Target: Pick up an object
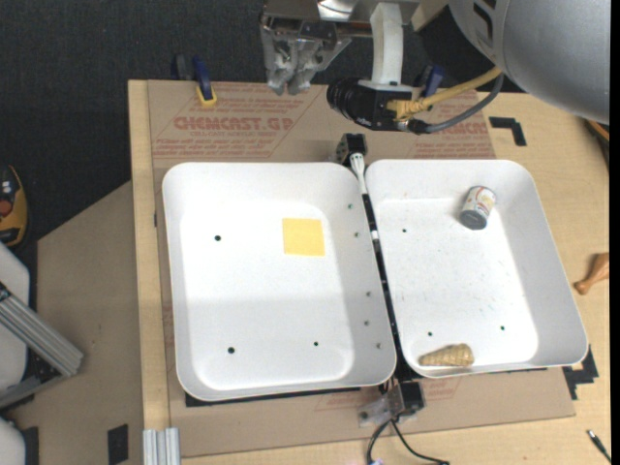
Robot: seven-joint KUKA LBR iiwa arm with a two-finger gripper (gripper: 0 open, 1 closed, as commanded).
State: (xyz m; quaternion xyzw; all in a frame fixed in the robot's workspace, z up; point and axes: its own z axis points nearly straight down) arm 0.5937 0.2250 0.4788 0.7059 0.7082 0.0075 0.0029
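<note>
The flat yellow square piece (303, 236) lies in the shallow white left bin (194, 260), well apart from the small grey tin can (477, 206) and the tan cone-shaped piece (446, 356) in the white right bin (542, 279). The grey metal two-finger gripper (290, 74) hangs beyond the left bin's far edge, over the cardboard sheet (242, 124), grasping nothing; whether it is spread or closed cannot be told.

arm (542, 27) cut off by the top and right edges

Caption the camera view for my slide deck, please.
Tool above bench; yellow square in left bin, can in right.
</note>
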